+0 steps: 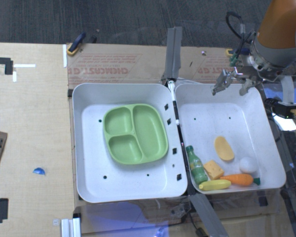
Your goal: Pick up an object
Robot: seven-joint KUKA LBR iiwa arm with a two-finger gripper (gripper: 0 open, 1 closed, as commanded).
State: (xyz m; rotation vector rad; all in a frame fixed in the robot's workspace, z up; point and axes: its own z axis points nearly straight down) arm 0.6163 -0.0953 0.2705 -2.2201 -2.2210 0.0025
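The grey arm with its orange band is reaching in from the right, and its claw [235, 83] is hanging over the far rim of the right bin [207, 132], well apart from everything lying inside. The two fingers are standing spread apart with nothing between them, so the claw is gripping nothing at this point.

The candidates for picking are all sitting crowded in the near corner of the right bin. A green bottle [196, 165] is lying along the left wall, a yellow cheese-like block [214, 170] is sitting just beside it, and a yellow banana-like piece [215, 184] is resting against the near wall, touching the tip of an orange carrot [240, 179]. A white egg [247, 165] is lying just behind the carrot, and a tan oval piece, perhaps a bread roll [224, 148], is sitting a little apart toward the bin's middle.

The left bin [89, 132] is holding a green divided plate [136, 133], lying flat with three compartments.

Judging by this, the task is barely starting: no object is lifted or even touched. What is remaining is the whole pick, namely travelling toward the near corner, descending, closing on one item and raising it. The roll, standing clear of its neighbours, is looking like the easiest target.
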